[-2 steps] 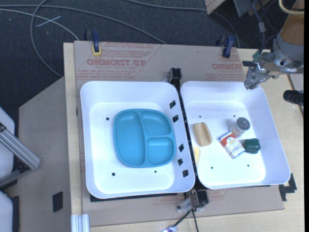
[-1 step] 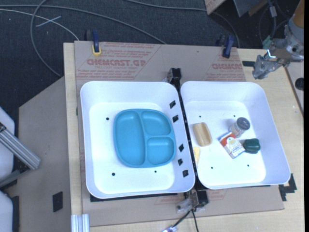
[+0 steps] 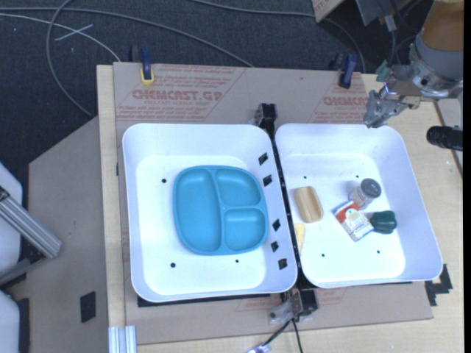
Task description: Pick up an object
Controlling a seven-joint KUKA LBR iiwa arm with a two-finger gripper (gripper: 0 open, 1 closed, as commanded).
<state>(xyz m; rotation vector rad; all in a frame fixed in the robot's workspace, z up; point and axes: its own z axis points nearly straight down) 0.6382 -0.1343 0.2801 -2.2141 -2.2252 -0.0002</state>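
Crowding is the risk: the small grey-capped jar (image 3: 363,192), flat red-and-white packet (image 3: 353,221) and dark green block (image 3: 383,221) touch, inviting slips. Claw (image 3: 376,115), beyond them, has indiscernible opening.

My pincer (image 3: 377,116) hangs over the far rim of the right bin (image 3: 419,259), near its back corner, with nothing between the fingers. Below it in that bin lie a tan block (image 3: 307,204) by the left wall, a small jar (image 3: 363,193), a red-and-white packet (image 3: 352,221) just beside it and a dark green piece (image 3: 383,221). The left bin (image 3: 143,263) holds a blue divided plate (image 3: 220,209). Both bins sit on the table (image 3: 221,87).
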